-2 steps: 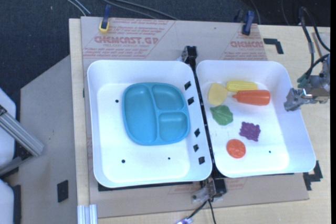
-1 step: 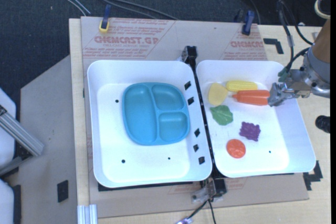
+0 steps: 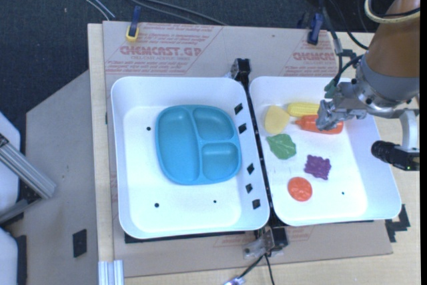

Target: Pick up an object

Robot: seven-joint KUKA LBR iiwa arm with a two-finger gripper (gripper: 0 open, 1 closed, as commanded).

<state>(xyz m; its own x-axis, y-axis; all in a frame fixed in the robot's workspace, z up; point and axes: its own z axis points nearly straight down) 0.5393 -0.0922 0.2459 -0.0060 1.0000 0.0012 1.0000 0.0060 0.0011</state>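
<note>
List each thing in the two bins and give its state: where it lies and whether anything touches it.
Blue tray: flat in left bin.
Corn: lying, right bin.
Carrot: under the gripper.
Yellow piece: lying free.
Green piece: free.
Purple grapes: free.
Orange tomato: free.

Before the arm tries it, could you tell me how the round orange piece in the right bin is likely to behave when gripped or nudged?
The round orange piece looks like glossy plastic toy food, so it is probably light and rigid. Its rounded, shiny surface may let it slip from the fingers. It lies free on the bin floor, so a nudge would likely slide or roll it.
</note>
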